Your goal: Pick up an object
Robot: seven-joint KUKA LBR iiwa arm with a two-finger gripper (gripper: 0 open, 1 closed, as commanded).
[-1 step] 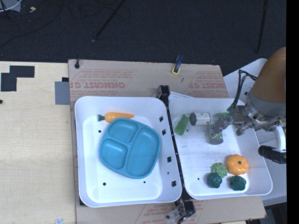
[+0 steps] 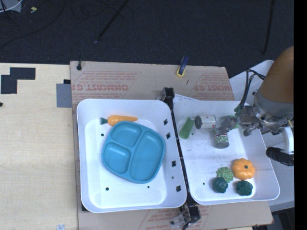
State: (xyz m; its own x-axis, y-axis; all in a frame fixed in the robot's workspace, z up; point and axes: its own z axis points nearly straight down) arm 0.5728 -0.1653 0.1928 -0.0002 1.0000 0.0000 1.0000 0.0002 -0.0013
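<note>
The right bin point(image 2: 201, 176) holds a green pickle-shaped toy point(image 2: 186, 128), a small grey and white can point(image 2: 206, 122), an orange pumpkin point(image 2: 243, 168), a light green broccoli piece point(image 2: 224, 173) and two dark green vegetables point(image 2: 220, 185) point(image 2: 243, 188). My gripper point(image 2: 223, 128) reaches in from the right and hangs low over the bin's upper middle, just right of the can. A grey cylinder with a green speckled end point(image 2: 221, 139) sits right under it. Whether it is held is unclear.
The left bin point(image 2: 91, 176) holds a blue divided plate point(image 2: 133, 151) and an orange carrot point(image 2: 122, 120) above it. A black divider point(image 2: 173, 147) separates the bins. Cardboard lies beneath both. The arm's orange band point(image 2: 283, 75) stands at the right edge.
</note>
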